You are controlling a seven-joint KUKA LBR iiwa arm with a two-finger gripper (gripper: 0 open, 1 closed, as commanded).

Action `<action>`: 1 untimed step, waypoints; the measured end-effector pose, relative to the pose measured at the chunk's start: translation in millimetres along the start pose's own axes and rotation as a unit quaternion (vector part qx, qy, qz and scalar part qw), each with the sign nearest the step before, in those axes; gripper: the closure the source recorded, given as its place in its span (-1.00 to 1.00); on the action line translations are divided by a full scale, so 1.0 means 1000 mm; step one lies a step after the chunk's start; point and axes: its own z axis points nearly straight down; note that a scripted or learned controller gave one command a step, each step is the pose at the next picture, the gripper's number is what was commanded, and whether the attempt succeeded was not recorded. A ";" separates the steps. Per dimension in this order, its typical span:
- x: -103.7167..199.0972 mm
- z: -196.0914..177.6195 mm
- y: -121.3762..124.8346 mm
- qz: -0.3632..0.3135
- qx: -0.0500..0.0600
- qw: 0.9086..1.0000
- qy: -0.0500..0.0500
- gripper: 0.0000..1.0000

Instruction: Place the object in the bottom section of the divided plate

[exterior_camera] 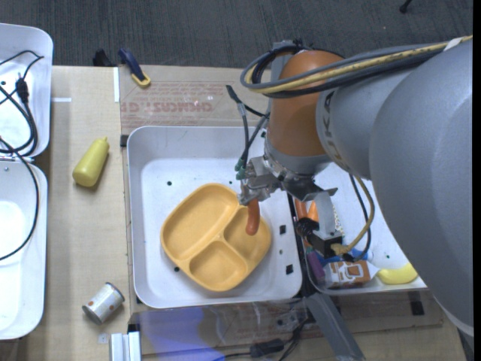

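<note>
Orange-red plastic sausage hanging at yellow divided plate's right rim | gripper pinching its top, lowering for release

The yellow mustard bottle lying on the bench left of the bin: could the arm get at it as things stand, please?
Probably not readily: the mustard bottle lies outside the bin's wall, beyond the divided plate, far from the gripper, whose fingers meet a hot dog.

Dark grey carpet floor beyond light wooden bench
</note>
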 end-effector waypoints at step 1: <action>0.068 0.058 0.052 -0.060 0.000 0.998 0.000 1.00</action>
